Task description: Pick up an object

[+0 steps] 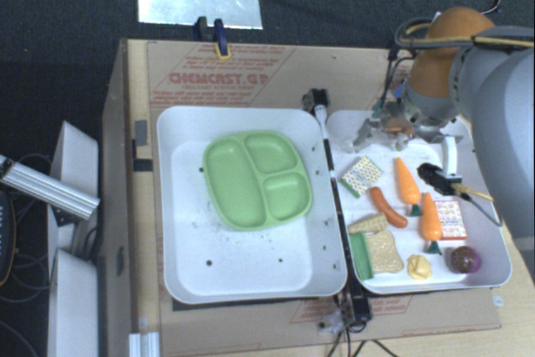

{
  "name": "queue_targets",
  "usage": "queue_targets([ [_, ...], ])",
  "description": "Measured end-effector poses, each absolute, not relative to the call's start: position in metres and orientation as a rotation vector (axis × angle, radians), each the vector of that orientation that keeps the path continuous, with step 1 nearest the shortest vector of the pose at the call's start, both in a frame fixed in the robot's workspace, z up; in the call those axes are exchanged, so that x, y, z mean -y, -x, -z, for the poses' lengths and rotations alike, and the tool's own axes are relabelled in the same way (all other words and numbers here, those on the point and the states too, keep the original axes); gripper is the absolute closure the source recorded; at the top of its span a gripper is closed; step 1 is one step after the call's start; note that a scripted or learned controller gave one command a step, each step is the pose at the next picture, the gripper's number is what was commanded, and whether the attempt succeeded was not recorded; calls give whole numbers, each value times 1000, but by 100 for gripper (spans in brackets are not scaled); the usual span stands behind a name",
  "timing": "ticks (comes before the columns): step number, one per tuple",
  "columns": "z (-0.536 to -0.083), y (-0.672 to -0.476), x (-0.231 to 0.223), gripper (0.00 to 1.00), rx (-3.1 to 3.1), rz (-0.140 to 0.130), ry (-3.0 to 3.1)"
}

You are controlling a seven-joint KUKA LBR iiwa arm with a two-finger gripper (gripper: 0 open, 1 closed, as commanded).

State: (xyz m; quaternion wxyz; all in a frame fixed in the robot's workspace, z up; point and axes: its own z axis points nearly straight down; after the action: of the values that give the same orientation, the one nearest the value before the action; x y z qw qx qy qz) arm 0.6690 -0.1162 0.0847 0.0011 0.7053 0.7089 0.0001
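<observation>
The right bin (498, 259) holds several toy foods: a checkered packet (365, 174), an orange carrot (407, 180), a red sausage (387, 206), a second carrot (430, 218), a pink-and-white box (452, 218), a slice of toast (385, 252), a green piece (359, 255), a yellow piece (419, 267) and a dark red ball (462, 260). My gripper (380, 132) hangs low over the far end of this bin, just beyond the checkered packet and the first carrot. A small orange-brown thing shows right at the gripper; I cannot tell whether it is held.
The left bin (180, 263) carries a green divided plate (257, 178) in its middle. A black clip (318, 100) sits at the far end of the wall between the bins. The grey arm (493, 88) covers the bench's far right corner.
</observation>
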Motion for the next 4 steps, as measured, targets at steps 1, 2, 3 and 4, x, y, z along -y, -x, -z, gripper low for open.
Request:
queue_targets([
  [1, -85, -669, 117, 0, -2225, 0, -2214],
  [2, -85, -669, 113, 0, -2225, 0, -2214],
  [3, -85, -669, 102, 0, -2225, 0, -2214],
  [4, -86, -669, 125, 0, -2220, -1, -2218],
])
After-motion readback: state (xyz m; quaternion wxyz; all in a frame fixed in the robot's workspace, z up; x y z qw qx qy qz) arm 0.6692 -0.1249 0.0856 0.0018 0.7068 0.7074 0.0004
